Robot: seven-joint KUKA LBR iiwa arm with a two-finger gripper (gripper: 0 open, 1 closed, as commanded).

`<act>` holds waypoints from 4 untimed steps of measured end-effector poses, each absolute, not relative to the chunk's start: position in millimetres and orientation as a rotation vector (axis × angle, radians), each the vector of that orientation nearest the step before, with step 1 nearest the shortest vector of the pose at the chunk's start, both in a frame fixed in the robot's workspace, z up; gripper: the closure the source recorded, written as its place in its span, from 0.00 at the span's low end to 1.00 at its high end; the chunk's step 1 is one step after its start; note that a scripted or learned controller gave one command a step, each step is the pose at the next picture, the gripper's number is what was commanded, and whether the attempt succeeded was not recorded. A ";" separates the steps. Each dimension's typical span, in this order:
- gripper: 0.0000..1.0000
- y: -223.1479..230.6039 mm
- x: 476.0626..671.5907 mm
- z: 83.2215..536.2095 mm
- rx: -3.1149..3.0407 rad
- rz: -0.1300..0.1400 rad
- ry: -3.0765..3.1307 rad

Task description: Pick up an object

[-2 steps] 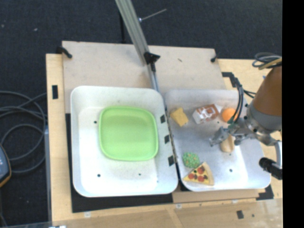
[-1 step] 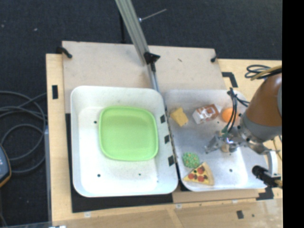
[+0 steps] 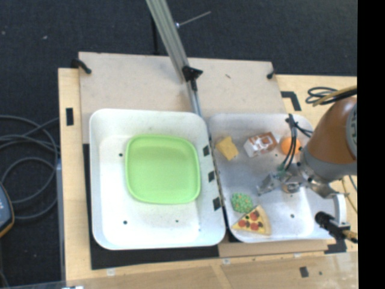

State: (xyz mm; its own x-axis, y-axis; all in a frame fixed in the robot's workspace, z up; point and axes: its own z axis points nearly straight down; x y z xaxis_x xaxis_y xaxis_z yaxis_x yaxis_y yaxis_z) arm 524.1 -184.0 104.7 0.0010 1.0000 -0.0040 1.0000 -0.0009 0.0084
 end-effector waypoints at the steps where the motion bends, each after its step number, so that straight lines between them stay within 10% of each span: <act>1: 1.00 -184.8 524.5 115.3 2.218 0.007 2.211; 4: 1.00 -136.6 544.0 217.3 2.217 0.003 2.225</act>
